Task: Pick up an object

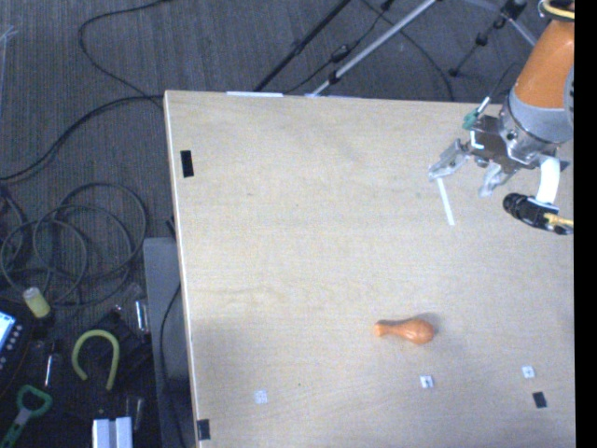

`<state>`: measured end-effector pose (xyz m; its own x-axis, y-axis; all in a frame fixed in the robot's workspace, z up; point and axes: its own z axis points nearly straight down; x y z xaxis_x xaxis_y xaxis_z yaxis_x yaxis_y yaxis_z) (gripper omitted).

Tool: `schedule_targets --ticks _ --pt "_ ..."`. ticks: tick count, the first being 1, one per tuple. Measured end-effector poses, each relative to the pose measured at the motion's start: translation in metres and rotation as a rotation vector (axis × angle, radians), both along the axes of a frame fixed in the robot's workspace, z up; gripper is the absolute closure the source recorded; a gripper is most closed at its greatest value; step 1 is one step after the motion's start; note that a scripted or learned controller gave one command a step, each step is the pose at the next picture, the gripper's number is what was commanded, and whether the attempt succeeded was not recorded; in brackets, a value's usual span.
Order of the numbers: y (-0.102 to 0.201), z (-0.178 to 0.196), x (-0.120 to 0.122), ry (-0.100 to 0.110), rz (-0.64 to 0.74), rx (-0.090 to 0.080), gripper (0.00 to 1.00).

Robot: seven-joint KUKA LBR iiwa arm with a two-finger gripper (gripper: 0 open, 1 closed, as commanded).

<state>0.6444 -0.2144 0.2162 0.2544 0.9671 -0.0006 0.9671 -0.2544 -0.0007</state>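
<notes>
Lying alone: one orange object (407, 330)

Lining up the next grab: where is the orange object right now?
The orange object lies on the bench top, lower right of centre in the camera view, well below the gripper.

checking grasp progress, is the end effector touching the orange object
Apart. The camera view shows the end effector near the bench's upper right, with a wide stretch of bare surface between it and the orange object lower down.
</notes>
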Motion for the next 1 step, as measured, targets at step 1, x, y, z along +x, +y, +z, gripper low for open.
schedule_targets --ticks 1 --pt "0.0038 -0.1333 0.0070 0.003 0.064 -0.001 0.00"
